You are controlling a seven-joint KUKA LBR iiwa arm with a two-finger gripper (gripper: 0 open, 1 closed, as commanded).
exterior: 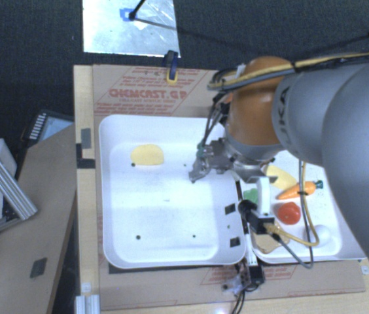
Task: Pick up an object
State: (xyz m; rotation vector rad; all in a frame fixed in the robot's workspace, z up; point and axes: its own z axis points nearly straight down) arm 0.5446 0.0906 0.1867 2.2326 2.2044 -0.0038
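Table: brown cardboard (148, 91) with red print lies on the table under two white bins, and dark floor is all around.
Right bin (328, 244): it is the nearer one to the arm. A round red thing (290, 212), an orange carrot (298, 190) with a green tip, a small green piece (250, 194) and a pale yellow piece (280, 174) sit close together in it.
Left bin (116, 241): it is wide and shallow.
Yellow thing (147, 154): soft yellow, flat and roundish, lying near the far left corner of the left bin.
Tool (201, 170): it hangs over the left bin's right side, well apart from the yellow thing. I cannot tell if it is apart or together.
Arm (322, 110): big, grey, with an orange band.
Far end: a shiny square sheet (131, 17) lies past the cardboard.
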